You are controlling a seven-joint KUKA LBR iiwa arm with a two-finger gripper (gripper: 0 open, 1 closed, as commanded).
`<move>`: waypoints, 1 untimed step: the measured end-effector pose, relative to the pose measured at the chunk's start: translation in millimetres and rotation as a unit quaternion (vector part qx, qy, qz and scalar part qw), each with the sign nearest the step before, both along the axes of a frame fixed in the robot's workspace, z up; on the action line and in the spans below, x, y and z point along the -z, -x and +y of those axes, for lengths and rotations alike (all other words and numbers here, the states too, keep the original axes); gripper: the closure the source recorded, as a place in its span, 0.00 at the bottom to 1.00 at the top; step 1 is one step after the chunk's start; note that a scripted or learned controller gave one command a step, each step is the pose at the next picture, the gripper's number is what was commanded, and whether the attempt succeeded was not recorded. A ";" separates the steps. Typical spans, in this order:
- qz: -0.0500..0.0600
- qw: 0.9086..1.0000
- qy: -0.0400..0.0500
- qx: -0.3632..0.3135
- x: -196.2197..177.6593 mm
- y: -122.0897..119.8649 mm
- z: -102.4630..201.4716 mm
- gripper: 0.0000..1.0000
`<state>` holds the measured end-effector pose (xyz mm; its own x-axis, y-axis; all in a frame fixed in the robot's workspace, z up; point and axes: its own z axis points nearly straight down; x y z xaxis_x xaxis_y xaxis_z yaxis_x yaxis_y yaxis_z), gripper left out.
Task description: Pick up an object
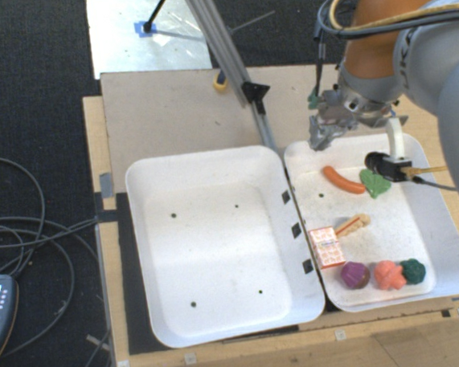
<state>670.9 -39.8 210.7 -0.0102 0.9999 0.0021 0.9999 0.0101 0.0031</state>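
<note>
From above, the right bin held an orange sausage, a green piece, a pink carton, a tan stick, and purple, coral and dark green toys. The gripper hung over the bin's far rim, near the sausage; whether it was released or clenched could not be told.

The left bin lies bare, while toys crowd the right bin.

Arm: grey arm reaching in from the right, orange band up top.
Gripper: gripper pointing down, hanging at the upper right.
</note>
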 end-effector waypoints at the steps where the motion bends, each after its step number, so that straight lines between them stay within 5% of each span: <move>1: 0.001 1.000 0.000 0.000 -0.1 6.1 54.7 1.00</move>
